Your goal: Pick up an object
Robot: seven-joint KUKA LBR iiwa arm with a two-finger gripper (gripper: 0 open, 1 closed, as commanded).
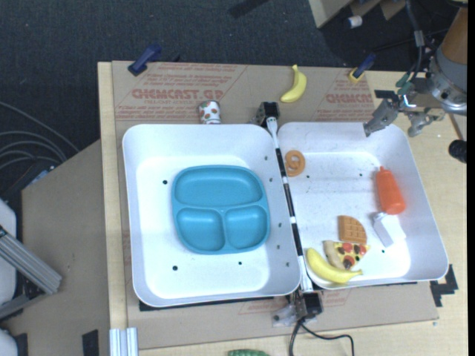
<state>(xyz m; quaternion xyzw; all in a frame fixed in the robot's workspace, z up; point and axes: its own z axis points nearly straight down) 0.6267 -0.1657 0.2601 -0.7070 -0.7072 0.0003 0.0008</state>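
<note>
In the right bin (427,236), nearest, lie a banana (329,268), pizza slice (347,252) and waffle (352,229); farther back an orange bottle (389,190) and a donut (295,162). Beyond the far rim hangs the gripper (397,122), fingers spread, holding nothing

Red lettering is printed on the brown board (245,87) lying on the table behind the two bins. At the left, "CHEMCAST GP" can be read. The smaller lines beneath it, and the mirrored print at the right, cannot be made out.
</note>
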